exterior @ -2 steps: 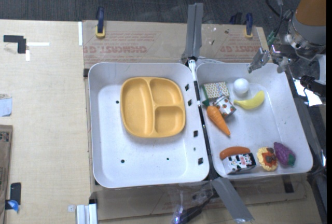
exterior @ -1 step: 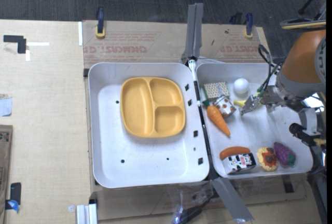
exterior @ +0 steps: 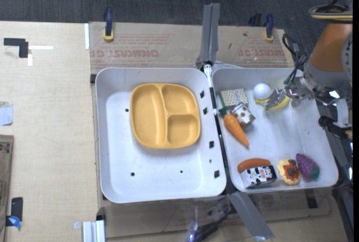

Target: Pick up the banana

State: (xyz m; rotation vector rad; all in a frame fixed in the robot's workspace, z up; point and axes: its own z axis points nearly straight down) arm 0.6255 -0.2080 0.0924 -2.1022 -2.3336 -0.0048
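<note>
The banana [exterior: 284, 103] is a small yellow fruit lying near the back of the right bin [exterior: 291, 140], just right of a white ball [exterior: 261, 91]. My gripper [exterior: 277, 99] reaches in from the right and is down on the banana's middle, with grey metal covering part of it. Yellow shows on both sides of the gripper tip. The banana appears to rest on the bin floor.
The right bin also holds a green patterned pad [exterior: 234, 96], a small can [exterior: 243, 114], a carrot [exterior: 236, 129], a sausage [exterior: 253, 164], a black-and-white carton [exterior: 259, 176], a yellow-red toy [exterior: 289, 171] and purple grapes [exterior: 307, 166]. A yellow divided plate [exterior: 165, 115] lies in the left bin [exterior: 112, 140].
</note>
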